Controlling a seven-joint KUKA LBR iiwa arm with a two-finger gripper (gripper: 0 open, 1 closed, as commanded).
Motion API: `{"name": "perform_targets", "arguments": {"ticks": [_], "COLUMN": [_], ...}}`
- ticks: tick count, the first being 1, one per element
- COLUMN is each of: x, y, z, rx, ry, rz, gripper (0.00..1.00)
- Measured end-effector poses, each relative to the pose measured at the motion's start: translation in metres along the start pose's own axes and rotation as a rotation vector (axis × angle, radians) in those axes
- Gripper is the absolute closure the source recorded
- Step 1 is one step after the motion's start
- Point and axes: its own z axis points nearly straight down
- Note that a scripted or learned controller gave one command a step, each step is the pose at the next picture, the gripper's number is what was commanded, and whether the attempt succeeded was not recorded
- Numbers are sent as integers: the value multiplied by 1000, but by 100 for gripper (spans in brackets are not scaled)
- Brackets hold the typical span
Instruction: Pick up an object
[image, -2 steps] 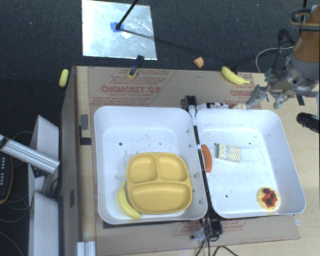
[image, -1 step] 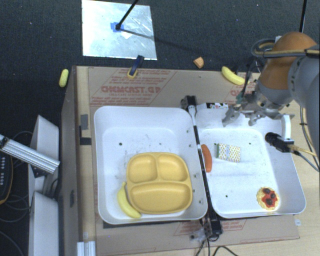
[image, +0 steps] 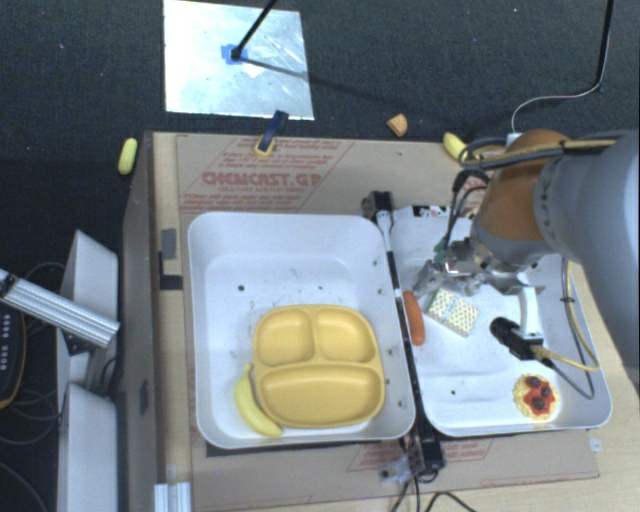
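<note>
Two white bins (image: 300, 235) share the bench; over the right one the tool (image: 447, 278) hovers above a speckled packet (image: 452, 314) (its opening unreadable). Approach step, I judge; next, descend squarely.

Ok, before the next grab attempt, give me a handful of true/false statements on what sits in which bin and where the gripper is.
1. The yellow divided tray lies in the left bin. True.
2. The banana lies in the right bin. False: it is in the left bin, against the tray's lower left edge.
3. The carrot lies in the right bin, along the wall next to the left bin. True.
4. The gripper is over the left bin. False: it is over the right bin, above the white dotted block.
5. The small tart with dark berries sits near the right bin's lower right corner. True.
</note>
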Motion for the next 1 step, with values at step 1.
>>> {"name": "perform_targets", "arguments": {"ticks": [1], "x": [0], "y": [-4], "z": [0], "rx": [-1], "ry": [2], "rz": [0], "gripper": [0]}}
